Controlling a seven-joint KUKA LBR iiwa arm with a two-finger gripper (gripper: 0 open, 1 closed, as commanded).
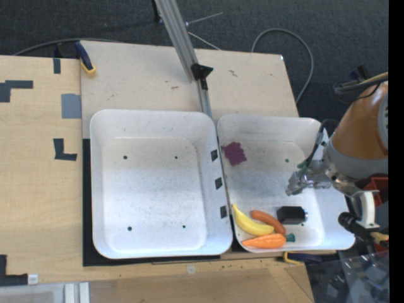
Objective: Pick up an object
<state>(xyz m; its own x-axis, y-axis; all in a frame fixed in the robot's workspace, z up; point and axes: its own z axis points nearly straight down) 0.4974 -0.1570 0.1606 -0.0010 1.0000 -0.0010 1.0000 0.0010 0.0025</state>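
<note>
gripper above unlabelled black block

Yellow banana, orange carrot

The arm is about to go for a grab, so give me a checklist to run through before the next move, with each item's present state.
1. Things to pick lie in the right bin: banana, two carrots, black block, purple piece. Ok.
2. Gripper is over the right bin. Ok.
3. Gripper is right above a target: it hangs above the black block, off to one side. Not ok.
4. Fingers open: cannot tell.
5. Target stands apart from its neighbours: the banana and carrots crowd together; the black block and purple piece lie apart. Ok for those two.
</note>
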